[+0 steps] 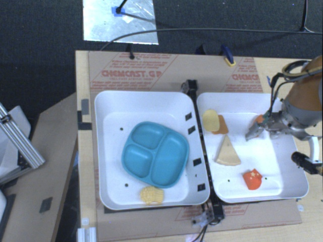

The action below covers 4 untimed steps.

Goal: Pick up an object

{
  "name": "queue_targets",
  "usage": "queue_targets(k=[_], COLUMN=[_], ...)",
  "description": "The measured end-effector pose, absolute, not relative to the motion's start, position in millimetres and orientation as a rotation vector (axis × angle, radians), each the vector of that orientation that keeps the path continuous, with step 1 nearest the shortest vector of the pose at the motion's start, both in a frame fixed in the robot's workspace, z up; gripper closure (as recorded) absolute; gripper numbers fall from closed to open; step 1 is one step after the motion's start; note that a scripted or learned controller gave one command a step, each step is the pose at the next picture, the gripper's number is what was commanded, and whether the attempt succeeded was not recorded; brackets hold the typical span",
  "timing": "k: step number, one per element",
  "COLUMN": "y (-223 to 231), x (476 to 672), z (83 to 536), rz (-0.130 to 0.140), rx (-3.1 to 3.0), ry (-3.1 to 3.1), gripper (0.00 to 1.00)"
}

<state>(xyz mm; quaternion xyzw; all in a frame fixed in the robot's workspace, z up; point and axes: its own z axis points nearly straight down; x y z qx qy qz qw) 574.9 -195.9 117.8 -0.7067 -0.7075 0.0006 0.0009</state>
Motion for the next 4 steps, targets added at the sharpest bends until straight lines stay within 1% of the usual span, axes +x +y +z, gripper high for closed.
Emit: queue_targets(k=[1,2,3,4], y=[-196.6,-202.9,-201.9,-202.3], x=[576.7,572.4,582.2,583.7], z=[132.4,180.1,228.0,265.4], rz=[-0.003,-0.004,-0.005,-0.004], rx=[-2.223,-2.226,-2.221,-2.220], ry=[-2.227,-2.225,-2.232,-2.231], gripper=[1.00,1.00,1.00,1.00])
